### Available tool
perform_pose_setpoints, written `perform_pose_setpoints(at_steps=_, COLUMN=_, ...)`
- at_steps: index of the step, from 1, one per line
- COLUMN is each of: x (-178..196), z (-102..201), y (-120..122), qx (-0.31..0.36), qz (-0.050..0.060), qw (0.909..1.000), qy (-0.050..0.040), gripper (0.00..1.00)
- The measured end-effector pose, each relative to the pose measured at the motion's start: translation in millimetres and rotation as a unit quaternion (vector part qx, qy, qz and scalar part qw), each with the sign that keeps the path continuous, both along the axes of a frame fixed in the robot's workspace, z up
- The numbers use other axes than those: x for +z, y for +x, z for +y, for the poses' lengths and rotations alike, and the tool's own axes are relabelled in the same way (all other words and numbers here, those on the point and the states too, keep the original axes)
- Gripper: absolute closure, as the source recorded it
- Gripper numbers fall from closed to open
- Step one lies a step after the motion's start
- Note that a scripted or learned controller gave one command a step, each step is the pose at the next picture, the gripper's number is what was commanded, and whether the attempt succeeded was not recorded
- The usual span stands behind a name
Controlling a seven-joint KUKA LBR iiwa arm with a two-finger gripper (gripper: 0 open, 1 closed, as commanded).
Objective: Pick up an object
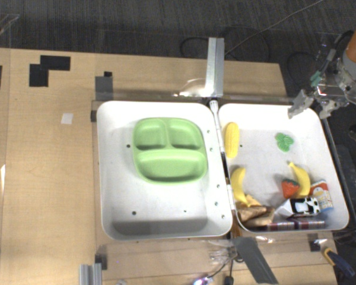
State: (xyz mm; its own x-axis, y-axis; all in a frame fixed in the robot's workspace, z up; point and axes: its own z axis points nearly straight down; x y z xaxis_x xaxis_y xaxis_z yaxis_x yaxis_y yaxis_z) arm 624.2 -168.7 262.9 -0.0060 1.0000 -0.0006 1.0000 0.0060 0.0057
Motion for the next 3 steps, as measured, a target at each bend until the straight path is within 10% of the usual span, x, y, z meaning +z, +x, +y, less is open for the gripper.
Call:
perform_pose_setpoints(at_steps=2, x=-174, z=-32, y=-2, qx=0.019, qz=-0.002, qw=0.9998, qy=-0.0008, gripper=0.00)
perform_pose_setpoints(at_steps=3, x=-175, z=-7, y=48, qx=0.005, qz=-0.002, qw=1.0000, qy=-0.0002, gripper=0.00)
